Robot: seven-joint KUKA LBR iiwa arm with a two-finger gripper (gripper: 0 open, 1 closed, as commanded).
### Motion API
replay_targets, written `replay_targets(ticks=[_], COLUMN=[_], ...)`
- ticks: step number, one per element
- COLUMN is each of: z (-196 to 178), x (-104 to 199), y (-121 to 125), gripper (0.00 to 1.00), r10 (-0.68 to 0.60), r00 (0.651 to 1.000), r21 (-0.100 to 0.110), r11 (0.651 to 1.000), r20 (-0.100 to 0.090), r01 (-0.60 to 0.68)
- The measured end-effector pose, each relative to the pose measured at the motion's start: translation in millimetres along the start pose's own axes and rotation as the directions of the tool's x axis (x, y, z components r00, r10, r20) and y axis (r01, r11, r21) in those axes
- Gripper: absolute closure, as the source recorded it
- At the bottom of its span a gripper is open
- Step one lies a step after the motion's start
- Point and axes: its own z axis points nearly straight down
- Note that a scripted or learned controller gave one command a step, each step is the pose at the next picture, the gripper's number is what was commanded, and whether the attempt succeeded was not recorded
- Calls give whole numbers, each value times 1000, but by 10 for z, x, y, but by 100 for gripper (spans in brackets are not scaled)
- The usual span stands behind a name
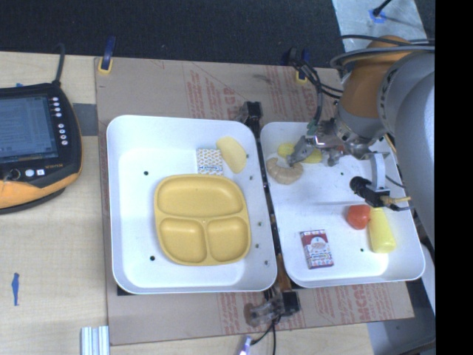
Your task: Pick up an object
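One fixed camera is mounted above the counter (52, 272) and looks down at a slant. It stands far enough back to take in both white bins whole: the left bin (133, 198) sits near the frame's centre, the right bin (347, 261) toward the right side. The far edge of the counter runs across the upper part of the frame, with dark floor (185, 9) beyond it, so the view faces away from the near edge at the bottom. The arm (403, 95) enters from the right and is cut off there. A handheld control tablet (33, 143) lies at the left edge, partly cropped.
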Motion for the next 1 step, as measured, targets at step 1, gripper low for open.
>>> replay_targets(ticks=[1], z=[-985], x=[-470], y=[35], gripper=[0], r10=[2], r00=[1000], r21=[-2], r11=[1000], r20=[1], r01=[-2])
